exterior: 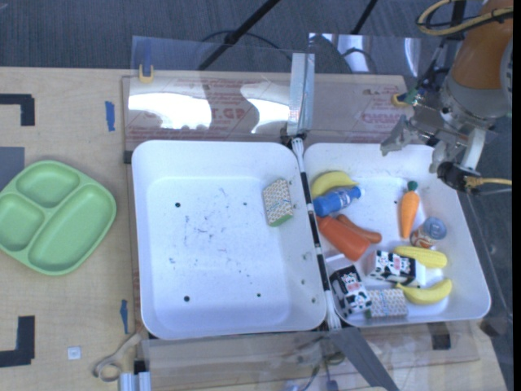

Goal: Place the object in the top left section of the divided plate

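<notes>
Your gripper (444,149) hangs over the right bin's (472,300) far right corner, nothing visibly in it, finger spread unclear, while the green divided plate (55,217) sits on the surface well off to the left past the left bin (163,300).

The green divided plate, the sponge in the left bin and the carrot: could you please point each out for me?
Green divided plate (81,218): camera view, on its large lower-right section.
Sponge (278,201): camera view, middle of its patterned face.
Carrot (408,212): camera view, middle of its orange body.
</notes>
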`<state>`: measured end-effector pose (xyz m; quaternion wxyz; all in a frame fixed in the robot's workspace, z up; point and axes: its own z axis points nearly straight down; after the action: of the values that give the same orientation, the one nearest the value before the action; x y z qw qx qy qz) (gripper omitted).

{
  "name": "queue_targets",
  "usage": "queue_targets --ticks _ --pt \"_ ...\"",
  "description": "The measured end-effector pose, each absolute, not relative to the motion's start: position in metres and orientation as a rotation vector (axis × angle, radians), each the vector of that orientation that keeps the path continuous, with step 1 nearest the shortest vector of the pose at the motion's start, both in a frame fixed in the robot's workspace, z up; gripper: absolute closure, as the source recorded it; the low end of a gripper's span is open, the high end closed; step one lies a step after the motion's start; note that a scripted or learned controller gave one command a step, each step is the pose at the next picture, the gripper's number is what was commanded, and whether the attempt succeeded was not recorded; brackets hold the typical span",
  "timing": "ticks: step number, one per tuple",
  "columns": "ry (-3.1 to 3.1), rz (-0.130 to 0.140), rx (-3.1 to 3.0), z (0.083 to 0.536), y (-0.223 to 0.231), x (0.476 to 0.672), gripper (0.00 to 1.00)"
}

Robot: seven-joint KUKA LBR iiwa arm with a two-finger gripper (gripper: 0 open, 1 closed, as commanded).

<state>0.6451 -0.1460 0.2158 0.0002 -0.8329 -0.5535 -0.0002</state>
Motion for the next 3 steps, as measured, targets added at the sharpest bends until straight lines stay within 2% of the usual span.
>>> queue_targets --ticks 1,2,3 --pt "-1.739 -0.001 -2.616 0.216 -0.146 0.645 0.0" --pt "-1.732 -0.002 -2.622 0.24 -0.12 0.668 0.0" --pt "-1.854 0.001 -2.534 0.172 -0.104 0.648 0.0"
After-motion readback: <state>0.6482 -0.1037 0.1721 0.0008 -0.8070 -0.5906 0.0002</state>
